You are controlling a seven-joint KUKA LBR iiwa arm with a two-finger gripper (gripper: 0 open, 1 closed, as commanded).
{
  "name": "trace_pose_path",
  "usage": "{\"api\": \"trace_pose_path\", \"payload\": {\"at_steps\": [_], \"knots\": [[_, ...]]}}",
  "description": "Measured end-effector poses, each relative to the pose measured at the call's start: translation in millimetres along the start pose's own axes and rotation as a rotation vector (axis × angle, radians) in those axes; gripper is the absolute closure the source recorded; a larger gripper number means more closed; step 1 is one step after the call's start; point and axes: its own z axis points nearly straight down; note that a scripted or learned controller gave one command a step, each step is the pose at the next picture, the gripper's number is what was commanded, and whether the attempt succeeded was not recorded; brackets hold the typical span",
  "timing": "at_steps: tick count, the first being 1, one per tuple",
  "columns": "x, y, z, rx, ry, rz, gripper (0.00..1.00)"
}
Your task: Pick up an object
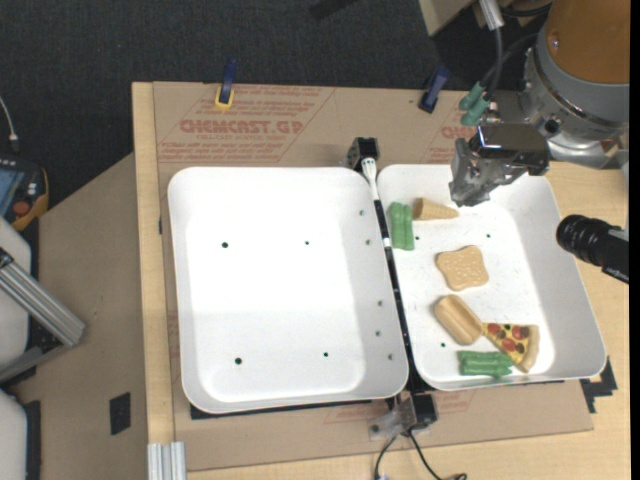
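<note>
Scanning left to right, you've got the green stick (401, 225) by the right bin's (574, 268) left wall, then the wedge (433, 209), gripper (468, 196) just beside it. Whether it's open, you can't tell. The wedge looks light, stiff plastic; pinch its flat sides.

A cardboard-covered surface (300, 118) carries two white bins side by side, the left bin (190, 268) touching the right bin (560, 268).
</note>
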Motion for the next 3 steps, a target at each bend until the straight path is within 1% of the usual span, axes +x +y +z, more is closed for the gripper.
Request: {"api": "trace_pose_path", "payload": {"at_steps": [1,2,3], "knots": [[3.7,2.4,-3.1,-0.009,0.001,-0.006,0.00],[86.7,1.2,-69.8,-0.017,0.005,-0.014,0.00],[83.5,1.6,-77.0,-0.013,0.003,-0.008,1.00]]}}
